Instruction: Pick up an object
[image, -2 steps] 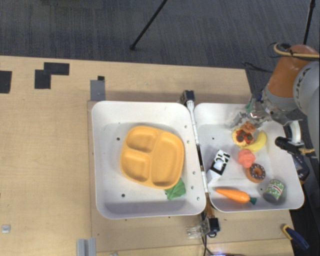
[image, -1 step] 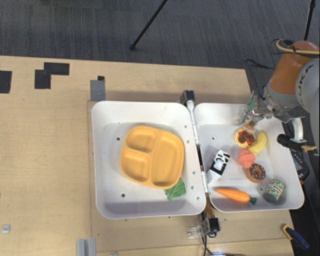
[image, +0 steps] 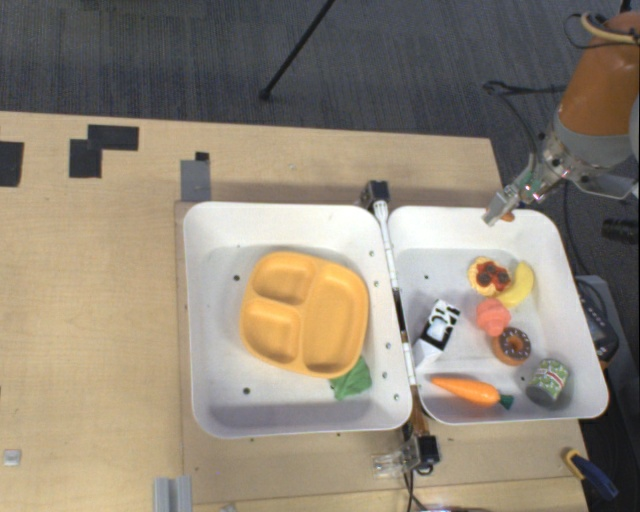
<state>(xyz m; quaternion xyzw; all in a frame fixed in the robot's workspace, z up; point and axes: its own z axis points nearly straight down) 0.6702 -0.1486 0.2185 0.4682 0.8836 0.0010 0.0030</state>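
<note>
The right bin (image: 560, 250) holds several small objects: a fruit tart (image: 488, 274), a yellow banana (image: 519, 284), a pink lump (image: 492, 316), a chocolate doughnut (image: 514, 345), a green and white can (image: 548, 380), an orange carrot (image: 466, 390) and a black and white bottle (image: 438, 328). My gripper (image: 503, 211) hangs over the bin's far rim, above and behind the tart, with the orange-banded arm (image: 598, 90) reaching in from the upper right. It touches none of the objects.
The left bin (image: 215, 300) holds a yellow divided plate (image: 303, 312) with a green leaf (image: 352, 380) at its near right corner. A metal clamp bar (image: 392, 280) runs between the two bins. Black tape patches (image: 100, 148) mark the bench at far left.
</note>
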